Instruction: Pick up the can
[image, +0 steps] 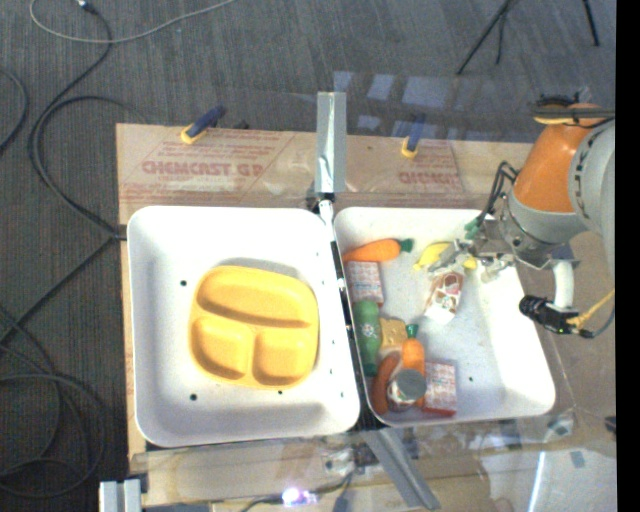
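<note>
The can stands upright near the front of the right bin; its grey round top faces the camera, and other items press in around it. My gripper hangs over the bin's back right part, well behind the can and to its right. Just in front of the gripper lies a white and red packet. The orange band of the arm rises over the bin's right rim.
Around the can lie a small carrot, a red sausage, a printed packet and a green bottle. A bigger carrot and a yellow piece lie at the back. The left bin holds a yellow divided tray.
</note>
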